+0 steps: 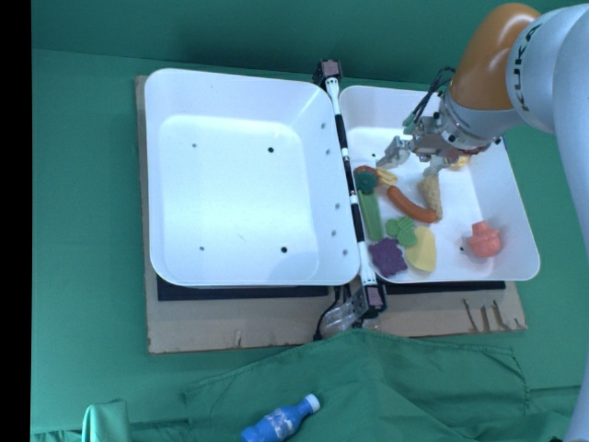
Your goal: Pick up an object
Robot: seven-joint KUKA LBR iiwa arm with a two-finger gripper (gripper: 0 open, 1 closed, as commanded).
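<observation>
My gripper hangs over the back of the right bin, its fingers spread open with nothing between them. Just below its right finger lies a beige cone-shaped toy. An orange carrot-like stick lies slantwise below the gripper. A dark green leafy piece and a long green piece sit by the bin's left wall. Nearer the front are a small green piece, a purple grape bunch and a yellow wedge. A red-orange toy sits at the front right.
The left bin is beside the right one, with a black-and-white divider rail between them. Both rest on cardboard over green cloth. A blue bottle lies on the cloth at the bottom.
</observation>
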